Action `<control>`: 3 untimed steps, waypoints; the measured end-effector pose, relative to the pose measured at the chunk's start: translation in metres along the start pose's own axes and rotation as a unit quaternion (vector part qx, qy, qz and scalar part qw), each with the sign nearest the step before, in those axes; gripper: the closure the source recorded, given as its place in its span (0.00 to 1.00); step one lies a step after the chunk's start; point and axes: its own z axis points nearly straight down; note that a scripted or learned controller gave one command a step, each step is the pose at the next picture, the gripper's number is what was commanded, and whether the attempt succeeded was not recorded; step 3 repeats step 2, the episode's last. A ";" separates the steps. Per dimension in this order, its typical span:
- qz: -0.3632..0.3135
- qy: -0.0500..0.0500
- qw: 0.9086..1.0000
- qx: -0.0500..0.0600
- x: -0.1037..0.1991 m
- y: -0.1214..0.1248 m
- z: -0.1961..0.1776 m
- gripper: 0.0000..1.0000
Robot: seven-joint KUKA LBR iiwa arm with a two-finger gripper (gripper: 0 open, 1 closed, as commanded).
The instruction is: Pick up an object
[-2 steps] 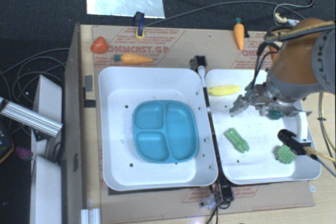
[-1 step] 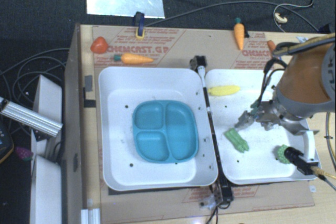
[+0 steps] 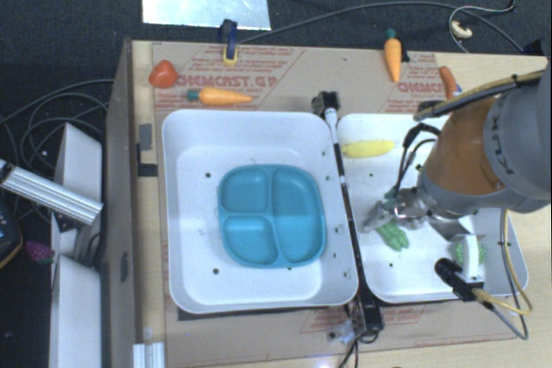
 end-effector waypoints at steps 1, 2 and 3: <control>-0.001 0.000 1.000 -0.001 0.000 0.000 -0.010 1.00; -0.002 0.001 1.000 -0.001 0.070 0.046 -0.101 1.00; -0.002 0.001 1.000 -0.001 0.070 0.046 -0.101 1.00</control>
